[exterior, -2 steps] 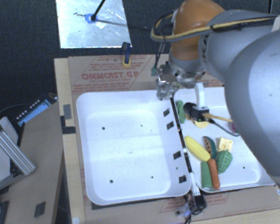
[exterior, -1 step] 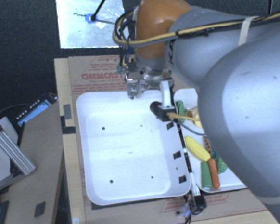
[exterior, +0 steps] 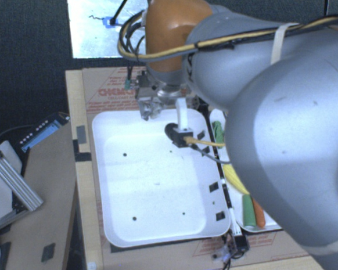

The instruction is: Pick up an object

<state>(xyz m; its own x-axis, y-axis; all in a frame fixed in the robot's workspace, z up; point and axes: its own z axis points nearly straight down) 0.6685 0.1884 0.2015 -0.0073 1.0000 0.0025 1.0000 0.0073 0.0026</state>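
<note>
Gripper (exterior: 148,113) over left bin (exterior: 155,188), curved yellow object (exterior: 236,180) apart.

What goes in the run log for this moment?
gripper: at far edge of left bin | held: nothing seen | right bin: green item, yellow item, orange item beside arm | pick: not yet done

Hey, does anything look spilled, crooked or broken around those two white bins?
Nothing stands out. The left bin sits flat and whole. A green item, a yellow item and an orange item lie inside the right bin, nothing spilled over. The arm covers the rest of that bin.
</note>
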